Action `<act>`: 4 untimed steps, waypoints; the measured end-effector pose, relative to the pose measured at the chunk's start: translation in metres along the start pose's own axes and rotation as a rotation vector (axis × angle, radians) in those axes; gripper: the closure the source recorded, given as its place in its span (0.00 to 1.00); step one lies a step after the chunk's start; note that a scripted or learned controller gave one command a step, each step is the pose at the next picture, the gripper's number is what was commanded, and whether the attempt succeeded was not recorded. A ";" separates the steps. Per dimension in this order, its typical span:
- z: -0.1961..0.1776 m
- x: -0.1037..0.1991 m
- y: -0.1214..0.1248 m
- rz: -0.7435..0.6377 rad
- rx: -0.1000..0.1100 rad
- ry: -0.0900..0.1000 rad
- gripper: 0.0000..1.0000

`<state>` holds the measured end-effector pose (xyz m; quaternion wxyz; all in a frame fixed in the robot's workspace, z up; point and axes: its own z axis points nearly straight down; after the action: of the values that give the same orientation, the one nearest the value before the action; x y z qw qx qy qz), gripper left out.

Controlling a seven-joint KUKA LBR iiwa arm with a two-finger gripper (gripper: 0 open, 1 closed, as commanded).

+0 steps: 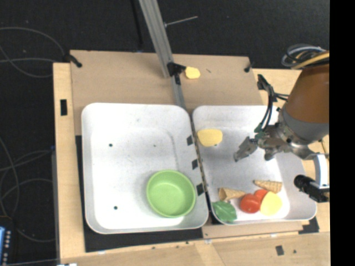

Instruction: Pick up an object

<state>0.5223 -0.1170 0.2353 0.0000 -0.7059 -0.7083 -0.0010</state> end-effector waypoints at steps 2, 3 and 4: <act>0.051 0.008 0.003 0.008 0.005 -0.003 0.00; 0.114 0.004 0.004 0.005 0.007 -0.003 0.00; 0.135 0.003 0.004 0.005 0.002 -0.004 0.00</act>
<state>0.5266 -0.1142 0.1001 -0.0005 -0.7077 -0.7065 0.0012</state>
